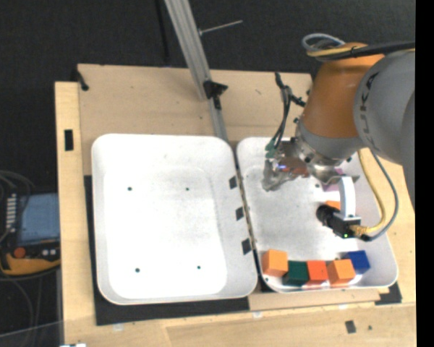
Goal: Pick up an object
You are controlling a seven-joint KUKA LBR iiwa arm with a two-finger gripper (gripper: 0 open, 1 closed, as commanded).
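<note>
Here the blocks (315, 269) lie in a row along the near wall of the right bin (275, 215), the row's long axis running left to right. The gripper (273, 176) hangs well apart above the bin's far part; its jaws cannot be made out.

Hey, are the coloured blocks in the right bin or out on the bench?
In: the coloured blocks lie along the near rim inside the right bin.

The arm (347, 100) reaches over the right bin (289, 223), its end effector (275, 173) low near the bin's upper left corner. Orange (275, 261), green (297, 272) and blue (358, 260) blocks line the bin's bottom edge. The left bin (163, 215) lies beside it.
</note>
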